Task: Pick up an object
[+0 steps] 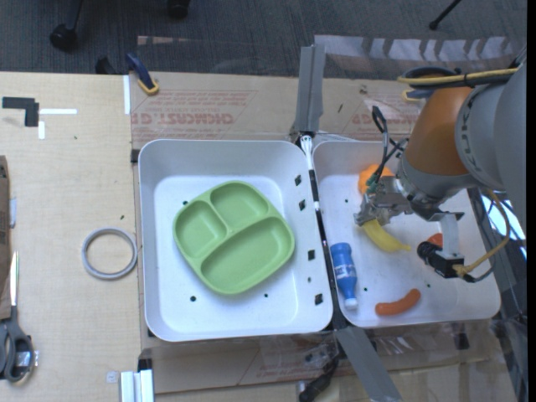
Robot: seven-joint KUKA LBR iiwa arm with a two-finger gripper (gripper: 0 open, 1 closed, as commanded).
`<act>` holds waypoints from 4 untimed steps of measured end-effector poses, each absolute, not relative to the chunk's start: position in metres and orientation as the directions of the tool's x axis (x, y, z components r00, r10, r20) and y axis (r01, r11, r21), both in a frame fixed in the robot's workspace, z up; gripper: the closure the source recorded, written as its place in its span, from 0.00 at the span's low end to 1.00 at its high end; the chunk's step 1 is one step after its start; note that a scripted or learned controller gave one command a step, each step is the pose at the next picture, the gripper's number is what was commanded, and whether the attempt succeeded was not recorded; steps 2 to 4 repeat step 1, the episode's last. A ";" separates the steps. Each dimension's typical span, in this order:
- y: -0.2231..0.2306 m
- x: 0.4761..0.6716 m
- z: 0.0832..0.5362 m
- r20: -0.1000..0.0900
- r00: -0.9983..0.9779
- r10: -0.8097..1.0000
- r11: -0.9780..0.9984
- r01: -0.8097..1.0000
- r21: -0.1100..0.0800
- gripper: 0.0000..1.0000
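In the right bin (pixel 444 308) lie a yellow banana (pixel 383 236), an orange round object (pixel 370 177) partly hidden by the arm, a blue and white tube (pixel 342 273), an orange carrot-shaped piece (pixel 397 304) and a small red item (pixel 431 242). My gripper (pixel 374 210) hangs low over the upper end of the banana, just below the orange object. Its fingers are dark and seen from above, right at the banana.
The left bin (pixel 159 224) holds a green divided plate (pixel 234 237). On the bench to the left lie a tape ring (pixel 110 252) and scissors (pixel 15 342). A blue clamp (pixel 142 72) sits at the back. Cables trail from the arm over the right bin's right side.
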State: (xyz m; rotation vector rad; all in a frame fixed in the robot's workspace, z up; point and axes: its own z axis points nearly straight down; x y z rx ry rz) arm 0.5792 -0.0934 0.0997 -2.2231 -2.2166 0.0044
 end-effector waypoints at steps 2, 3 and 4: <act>-0.023 0.659 0.192 -0.002 -0.003 1.000 0.003 1.000 0.000 1.00; -0.023 0.659 0.192 -0.002 -0.003 1.000 0.003 1.000 0.000 1.00; -0.023 0.659 0.192 -0.002 -0.003 1.000 0.003 1.000 0.000 1.00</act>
